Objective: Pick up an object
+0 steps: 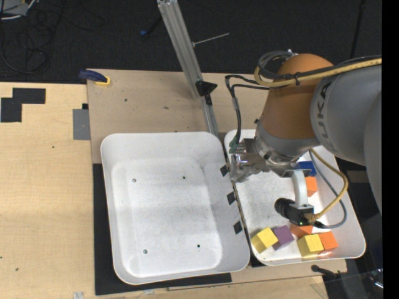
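bench (149,104): pale wood board that bears both bins side by side, with a black mat (100,229) under the left one.
arm (349,111): grey, with an orange band (293,111) above the wrist. it reaches in from the right and bends down over the far half of the right bin.
left bin (162,210): white and shallow, with a few dark dots on its floor. its right rim lies against the right bin.
right bin (257,207): white and shallow, its far part covered by the arm. all the blocks lie in it.
rail (184,42): slim metal bar slanting from the top of the view down toward the gap between the bins.
gripper (242,164): low over the right bin's left edge, toward the far end, well apart from the near blocks.
jaws: hidden under the wrist, so i cannot tell whether they are wide or narrow.
left yellow block (265,238): near left corner of the right bin, touching the purple block.
right yellow block (310,245): at the near rim, touching the orange block.
orange block (328,240): near right corner, just right of the right yellow block.
purple block (283,235): between the two yellow blocks.
red block (301,230): just behind the right yellow block, partly hidden.
blue block (305,165): far right of the bin, under the arm, mostly hidden.
clips (230,198): three small black ones along the seam between the bins.
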